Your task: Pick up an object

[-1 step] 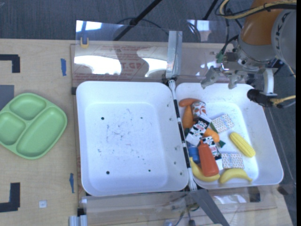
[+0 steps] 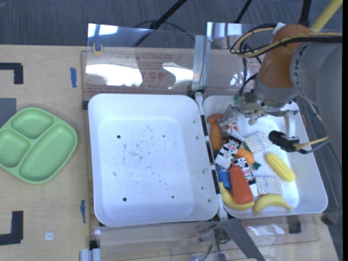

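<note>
The right bin (image 2: 312, 192) holds a heap of toy food. There is an orange piece (image 2: 215, 135) by the left wall, a black-and-white carton (image 2: 229, 151), an orange bottle (image 2: 240, 181), a corn cob (image 2: 280, 166), a banana (image 2: 271, 202) and two waffle-patterned squares (image 2: 258, 141). My gripper (image 2: 237, 113) hangs low over the bin's far left corner, just above the orange piece and a white and red item (image 2: 232, 127). The wrist hides what lies directly beneath it. I see nothing held.
The left white bin (image 2: 103, 118) sits beside the right one, with a divider wall (image 2: 206, 140) between them. A green sectioned plate (image 2: 35, 144) rests on the bench at far left. Clear panels (image 2: 141, 64) stand behind the bins. Cables (image 2: 255, 39) loop above the wrist.
</note>
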Tool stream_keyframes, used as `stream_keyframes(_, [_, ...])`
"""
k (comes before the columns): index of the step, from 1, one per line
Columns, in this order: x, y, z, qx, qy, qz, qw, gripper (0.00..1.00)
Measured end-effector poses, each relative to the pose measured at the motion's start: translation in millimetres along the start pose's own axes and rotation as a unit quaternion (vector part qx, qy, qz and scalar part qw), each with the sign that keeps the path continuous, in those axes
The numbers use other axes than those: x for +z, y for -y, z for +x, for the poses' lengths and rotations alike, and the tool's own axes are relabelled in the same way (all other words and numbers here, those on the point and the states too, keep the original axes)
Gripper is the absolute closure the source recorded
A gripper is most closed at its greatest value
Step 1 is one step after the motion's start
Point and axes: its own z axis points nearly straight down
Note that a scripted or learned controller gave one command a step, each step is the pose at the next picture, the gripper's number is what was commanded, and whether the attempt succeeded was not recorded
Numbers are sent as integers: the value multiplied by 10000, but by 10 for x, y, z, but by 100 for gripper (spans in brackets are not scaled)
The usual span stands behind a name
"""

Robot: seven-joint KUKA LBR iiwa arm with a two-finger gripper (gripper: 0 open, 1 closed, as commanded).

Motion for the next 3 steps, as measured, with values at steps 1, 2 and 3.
stream_keyframes(1, [227, 395, -85, -956, 1, -16, 9954, 0])
stream_keyframes(2, [104, 373, -105, -938, 15, -54, 9956, 100])
stream_keyframes(3, [-758, -187, 300, -524, 5, -6, 9986, 100])
